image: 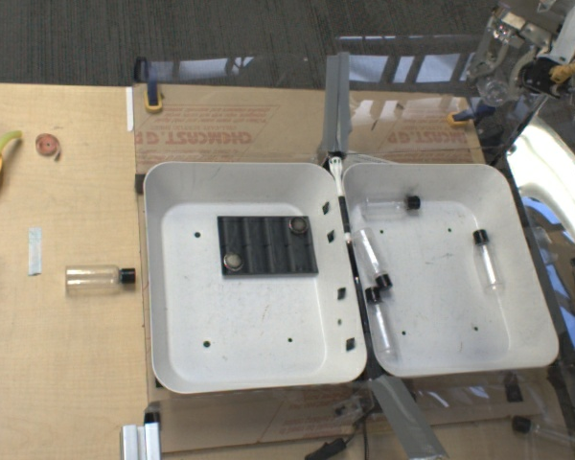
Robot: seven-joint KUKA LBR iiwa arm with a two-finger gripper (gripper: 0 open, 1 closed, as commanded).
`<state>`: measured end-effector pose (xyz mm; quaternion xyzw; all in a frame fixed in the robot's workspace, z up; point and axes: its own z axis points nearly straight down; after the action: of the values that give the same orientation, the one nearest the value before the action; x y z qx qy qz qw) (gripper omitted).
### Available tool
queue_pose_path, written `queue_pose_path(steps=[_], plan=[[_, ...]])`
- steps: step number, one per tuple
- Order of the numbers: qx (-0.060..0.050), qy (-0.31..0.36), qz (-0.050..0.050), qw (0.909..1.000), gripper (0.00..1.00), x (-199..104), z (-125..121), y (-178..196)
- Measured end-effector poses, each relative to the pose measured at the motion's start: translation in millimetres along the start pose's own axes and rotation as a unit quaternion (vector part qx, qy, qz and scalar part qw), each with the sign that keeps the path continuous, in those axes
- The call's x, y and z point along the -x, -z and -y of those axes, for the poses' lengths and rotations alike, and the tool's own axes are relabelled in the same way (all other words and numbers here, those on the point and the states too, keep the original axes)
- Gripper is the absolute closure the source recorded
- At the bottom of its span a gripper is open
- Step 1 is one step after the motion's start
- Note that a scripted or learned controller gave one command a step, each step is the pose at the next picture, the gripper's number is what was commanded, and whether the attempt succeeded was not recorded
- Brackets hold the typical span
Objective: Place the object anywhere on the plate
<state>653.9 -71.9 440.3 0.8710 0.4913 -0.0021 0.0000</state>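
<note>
Four clear tubes w/ black caps lay in the right bin [517, 218]: one tube [395, 202] flat along the far wall, a second tube [486, 260] slanted near the right wall, and two more tubes [369, 252] [378, 322] end to end along the left wall, caps almost meeting. The plate [267, 246], a dark ribbed rectangle, sat in the left bin [163, 257] carrying two small round metallic pieces [298, 225] [233, 262] at opp. corners. Both bins were shallow smooth white plastic w/ rounded corners. The hand [503, 41] hung at the upper right, beyond the right bin's far corner, well apart from every tube; couldn't tell if spread or pressed together. On the tan tabletop [57, 353] at left lay a clear vial [98, 277] w/ black cap
</note>
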Motion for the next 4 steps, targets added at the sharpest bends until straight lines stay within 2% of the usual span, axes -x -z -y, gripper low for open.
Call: queue_pose_path(steps=[1,2,3,4], plan=[[-0.001,0.065,0.000,0.9979,1.00,-16.4,72.8,-102.4],[0.000,0.157,0.000,0.9876,1.00,-17.0,5.3,0.0],[-0.001,0.229,0.000,0.9733,1.00,-27.9,90.0,-118.5],[0.001,0.224,0.000,0.9746,1.00,-37.8,16.4,-46.0]])
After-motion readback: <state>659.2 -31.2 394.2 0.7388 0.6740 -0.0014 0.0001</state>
